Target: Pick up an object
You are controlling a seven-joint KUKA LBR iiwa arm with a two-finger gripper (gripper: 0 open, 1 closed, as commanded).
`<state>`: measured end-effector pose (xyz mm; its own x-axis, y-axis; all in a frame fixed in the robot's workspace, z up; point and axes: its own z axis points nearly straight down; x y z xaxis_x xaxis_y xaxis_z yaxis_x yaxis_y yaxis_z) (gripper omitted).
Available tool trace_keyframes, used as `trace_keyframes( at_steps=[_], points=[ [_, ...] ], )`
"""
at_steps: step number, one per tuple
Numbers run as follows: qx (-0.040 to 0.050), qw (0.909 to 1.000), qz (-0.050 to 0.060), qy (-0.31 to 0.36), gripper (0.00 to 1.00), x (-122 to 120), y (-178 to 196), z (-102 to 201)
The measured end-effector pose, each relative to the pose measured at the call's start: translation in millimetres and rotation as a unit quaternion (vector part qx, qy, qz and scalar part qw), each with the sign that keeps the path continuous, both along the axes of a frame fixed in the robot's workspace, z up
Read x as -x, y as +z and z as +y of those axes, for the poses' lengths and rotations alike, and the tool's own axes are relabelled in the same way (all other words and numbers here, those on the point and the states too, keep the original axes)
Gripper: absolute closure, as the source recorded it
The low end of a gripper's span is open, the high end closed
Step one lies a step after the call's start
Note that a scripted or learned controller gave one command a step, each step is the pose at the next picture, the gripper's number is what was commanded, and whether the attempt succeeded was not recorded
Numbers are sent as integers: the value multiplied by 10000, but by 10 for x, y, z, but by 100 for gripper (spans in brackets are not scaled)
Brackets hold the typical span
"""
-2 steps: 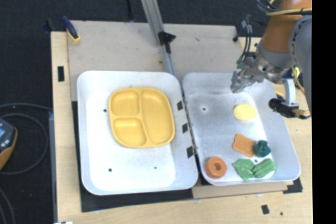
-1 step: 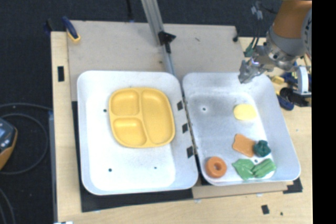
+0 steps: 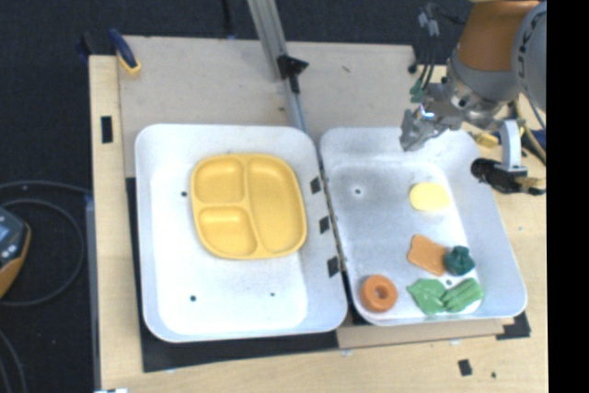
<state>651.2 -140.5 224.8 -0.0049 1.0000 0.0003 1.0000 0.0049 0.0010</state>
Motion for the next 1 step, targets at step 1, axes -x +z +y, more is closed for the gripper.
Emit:
trace_keyframes(
  at_steps=[1],
  points=[
    [0,10000,5,5,100,112,-51,486]
  ],
)
